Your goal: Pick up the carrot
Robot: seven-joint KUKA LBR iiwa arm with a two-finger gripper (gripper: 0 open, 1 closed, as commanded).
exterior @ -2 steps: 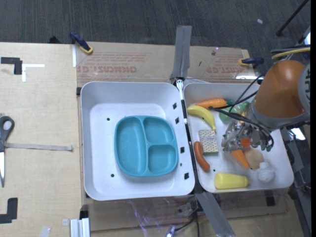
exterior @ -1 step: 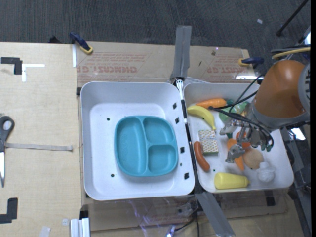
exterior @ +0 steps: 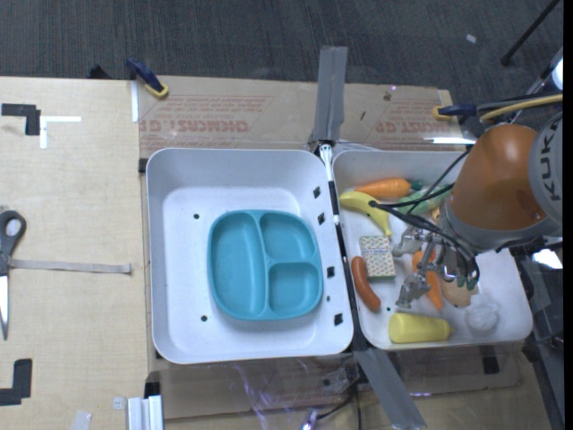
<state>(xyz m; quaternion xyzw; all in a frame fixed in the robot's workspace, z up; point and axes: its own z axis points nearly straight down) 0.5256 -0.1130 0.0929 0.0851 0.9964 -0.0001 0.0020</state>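
Note:
The carrot [exterior: 384,187] is orange with a green end and lies at the far side of the right bin [exterior: 510,330], just behind a yellow banana [exterior: 362,205]. My gripper [exterior: 419,285] hangs low over the middle of that bin, well in front of the carrot and apart from it. A thin orange piece [exterior: 434,290] shows right against the gripper; whether it is held is unclear. The wrist and its cables hide part of the bin floor.
Also in the right bin are a checkered sponge-like square [exterior: 377,258], a red sausage [exterior: 365,284], a yellow block [exterior: 419,329] and a pale lump [exterior: 482,316]. The left bin [exterior: 170,267] holds a teal divided plate [exterior: 266,263]. Scissors [exterior: 7,240] lie at far left.

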